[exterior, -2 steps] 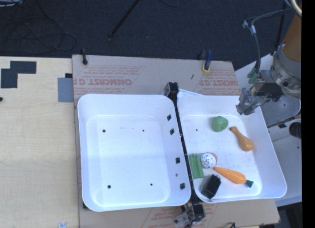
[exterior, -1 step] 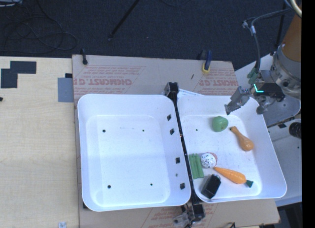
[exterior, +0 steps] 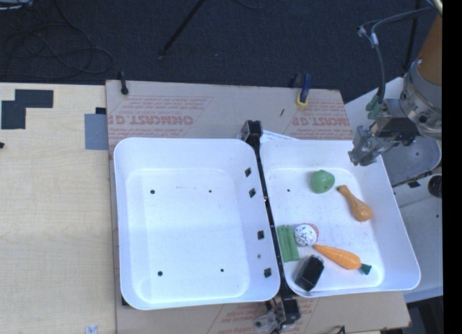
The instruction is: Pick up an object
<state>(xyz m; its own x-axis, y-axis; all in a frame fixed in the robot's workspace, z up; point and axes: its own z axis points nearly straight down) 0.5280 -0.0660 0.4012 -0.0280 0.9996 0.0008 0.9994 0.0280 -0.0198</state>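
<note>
Camera view. Two white bins are seen side by side on a brown board. The left bin [exterior: 188,224] is bordered by a raised rim, and its floor is seen as one wide open stretch of white. The right bin [exterior: 393,224] is joined to it along a black clip strip [exterior: 261,203].

The gripper [exterior: 363,151] is seen above the right bin's far right corner, beside the rim; whether its fingers are open or shut cannot be told. The grey arm [exterior: 422,98] enters from the right.

Five things are held in the right bin. A green ball [exterior: 323,180] lies near the middle, with bare floor toward the far rim. An orange gourd [exterior: 354,203] lies just right of it, its long axis slanted, the thin neck toward the ball and the bulb toward the right rim. A carrot [exterior: 338,255] lies near the near rim, its long axis running left to right, the green tip at the right. A speckled ball [exterior: 305,235] rests against a green block [exterior: 287,244] close to the clip strip. A black object [exterior: 310,273] lies in the near left corner, tilted.
</note>
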